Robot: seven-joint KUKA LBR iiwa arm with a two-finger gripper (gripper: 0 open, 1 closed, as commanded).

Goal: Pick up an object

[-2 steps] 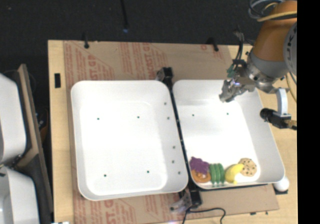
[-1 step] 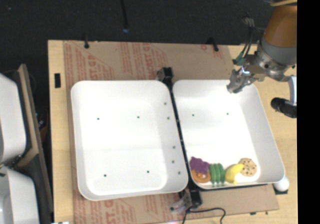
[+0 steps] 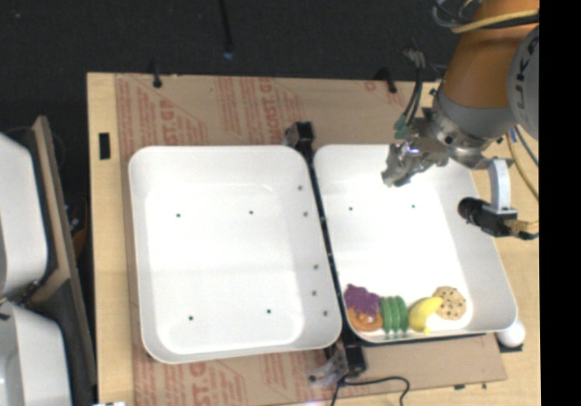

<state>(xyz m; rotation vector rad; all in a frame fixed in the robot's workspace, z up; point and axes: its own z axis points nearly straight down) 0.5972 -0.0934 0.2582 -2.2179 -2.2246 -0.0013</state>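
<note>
Along the near rim of the right bin (image 3: 381, 213) lie several small toy foods: a purple piece (image 3: 360, 299) on an orange one (image 3: 365, 318), a green ridged piece (image 3: 393, 313), a yellow lemon-like piece (image 3: 423, 312) and a tan cookie with dark chips (image 3: 449, 303). My gripper (image 3: 398, 173) hangs over the far part of the right bin, well away from these objects. I see nothing between its fingers.
The left bin (image 3: 227, 250) sits beside the right one on a cardboard sheet (image 3: 209, 113). A black clamp (image 3: 299, 134) stands at the far end of the gap between the bins. White boxes (image 3: 18, 213) stand at the left edge.
</note>
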